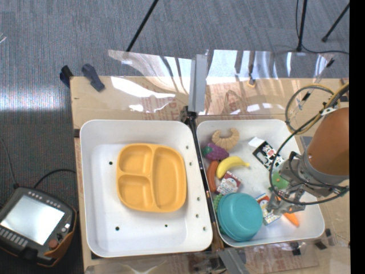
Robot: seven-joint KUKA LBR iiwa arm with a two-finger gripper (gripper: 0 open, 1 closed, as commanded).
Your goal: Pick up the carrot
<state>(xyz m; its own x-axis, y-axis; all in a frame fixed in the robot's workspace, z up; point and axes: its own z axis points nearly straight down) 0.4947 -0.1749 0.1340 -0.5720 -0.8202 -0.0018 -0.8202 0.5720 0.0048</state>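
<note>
Bench w/ two bins: left bin (pixel 97 153) holds yellow tray (pixel 151 177), right bin (pixel 312 224) carrot (pixel 291 218); tool (pixel 283 206) grip unclear.

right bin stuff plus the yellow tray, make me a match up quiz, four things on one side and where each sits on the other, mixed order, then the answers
Things:
1. carrot
2. teal bowl
3. croissant
4. yellow divided tray

Places:
A. far end of the right bin
B. in the left bin
C. near right of the right bin, by the gripper
D. near edge of the right bin, below the banana

Pairs: 1-C, 2-D, 3-A, 4-B
</note>
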